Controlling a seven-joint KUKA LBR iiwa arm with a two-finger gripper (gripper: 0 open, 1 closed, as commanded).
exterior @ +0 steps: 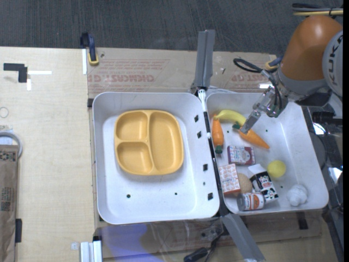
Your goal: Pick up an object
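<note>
In the right bin (305, 146), my gripper (245, 127) reaches down and to the left from the orange-banded wrist. Its tip sits at the left end of an orange carrot (255, 140), just right of the yellow banana (229, 115). I cannot see anything held in it. A second carrot (217, 134) stands against the bin's left wall. Below them lie a small red and white packet (240, 155), a red and white carton (229, 179), a lemon (276, 168), a black and white carton (264, 182), a small can (252, 201) and a white ball (297, 195).
The left bin (109, 195) holds a yellow divided plate (149, 142). A grey post (204, 59) rises behind the divide between the two bins. Cardboard (142, 70) lies behind the bins, and pale wooden bench (43, 146) spreads to the left.
</note>
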